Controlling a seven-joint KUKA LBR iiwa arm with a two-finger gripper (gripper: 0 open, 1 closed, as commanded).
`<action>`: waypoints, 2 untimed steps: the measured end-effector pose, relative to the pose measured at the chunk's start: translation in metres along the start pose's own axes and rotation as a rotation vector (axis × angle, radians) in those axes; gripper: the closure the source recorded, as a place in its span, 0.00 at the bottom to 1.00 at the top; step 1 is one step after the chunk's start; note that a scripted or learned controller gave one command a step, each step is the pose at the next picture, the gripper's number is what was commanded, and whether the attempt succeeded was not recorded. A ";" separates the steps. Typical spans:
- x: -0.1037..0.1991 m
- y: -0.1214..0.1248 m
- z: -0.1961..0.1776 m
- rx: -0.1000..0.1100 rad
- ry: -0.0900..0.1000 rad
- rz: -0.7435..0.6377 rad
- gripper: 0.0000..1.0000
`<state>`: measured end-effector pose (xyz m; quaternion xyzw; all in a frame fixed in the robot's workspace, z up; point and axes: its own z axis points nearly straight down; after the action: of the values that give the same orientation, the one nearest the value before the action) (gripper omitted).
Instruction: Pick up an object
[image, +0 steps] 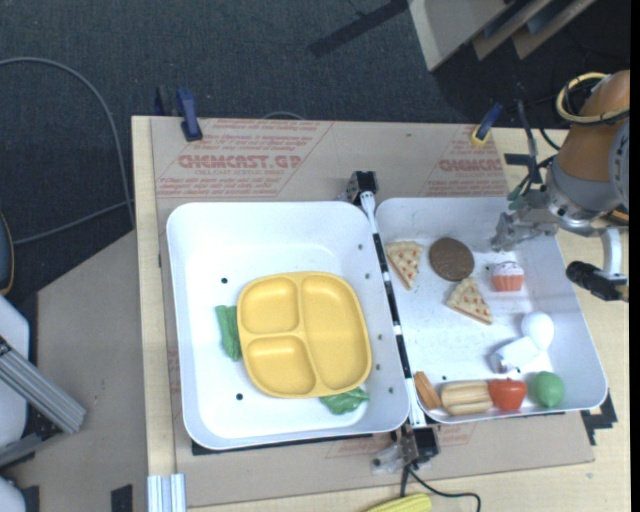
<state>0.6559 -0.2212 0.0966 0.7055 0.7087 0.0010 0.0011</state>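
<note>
My gripper (505, 236) hangs over the far right part of the right bin (590, 360), just above and behind a small cupcake (507, 276) with a red cup. To its left lie a brown round cookie (451, 258) and a pizza slice (405, 263). A second wedge-shaped slice (470, 300) lies nearer the middle. A white egg (538, 327) and a white piece (515, 352) sit lower right. Along the front edge are a hot dog (462, 396), a red tomato (507, 394) and a green lime (547, 389). I see nothing held.
The left bin (190, 250) holds a yellow divided plate (303, 333) with green leafy pieces (229, 330) beside it and under its front edge (345, 402). A black clamp (362, 186) joins the bins at the back. The grey and orange arm (590, 150) enters from the right.
</note>
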 end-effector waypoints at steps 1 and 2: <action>0.040 -0.040 -0.024 0.004 0.001 0.003 1.00; 0.070 -0.064 -0.058 0.004 0.002 0.003 1.00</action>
<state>0.5915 -0.1515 0.1540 0.7067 0.7075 0.0002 -0.0008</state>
